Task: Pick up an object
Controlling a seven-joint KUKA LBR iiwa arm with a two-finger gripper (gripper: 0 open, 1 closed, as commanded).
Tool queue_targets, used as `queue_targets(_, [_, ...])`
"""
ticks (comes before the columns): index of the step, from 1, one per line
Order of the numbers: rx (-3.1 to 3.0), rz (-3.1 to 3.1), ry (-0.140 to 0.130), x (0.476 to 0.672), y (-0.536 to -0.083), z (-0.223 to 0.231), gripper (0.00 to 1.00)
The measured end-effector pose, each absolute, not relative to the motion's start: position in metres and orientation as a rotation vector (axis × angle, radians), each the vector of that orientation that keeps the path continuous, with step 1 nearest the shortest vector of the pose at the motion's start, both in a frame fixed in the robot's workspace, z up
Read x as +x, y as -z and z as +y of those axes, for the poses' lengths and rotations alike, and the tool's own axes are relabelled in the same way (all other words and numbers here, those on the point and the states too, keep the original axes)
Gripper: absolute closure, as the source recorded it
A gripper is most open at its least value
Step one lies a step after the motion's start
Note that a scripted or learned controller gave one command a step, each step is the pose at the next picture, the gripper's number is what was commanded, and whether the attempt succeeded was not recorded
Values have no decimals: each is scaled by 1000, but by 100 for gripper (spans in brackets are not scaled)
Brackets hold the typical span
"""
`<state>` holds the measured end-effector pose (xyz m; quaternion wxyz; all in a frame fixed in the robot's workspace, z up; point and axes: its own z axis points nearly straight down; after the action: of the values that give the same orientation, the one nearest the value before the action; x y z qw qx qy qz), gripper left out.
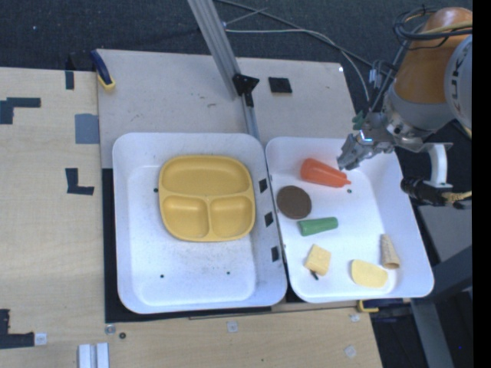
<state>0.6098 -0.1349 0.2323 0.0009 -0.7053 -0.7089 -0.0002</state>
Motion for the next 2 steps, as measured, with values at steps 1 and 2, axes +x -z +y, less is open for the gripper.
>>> queue_targets(1, [-2217, -2224, -3, 601, -221, -85, 100])
queue_targets(2, [-2213, -2225, -3, 592, -211, -34, 100])
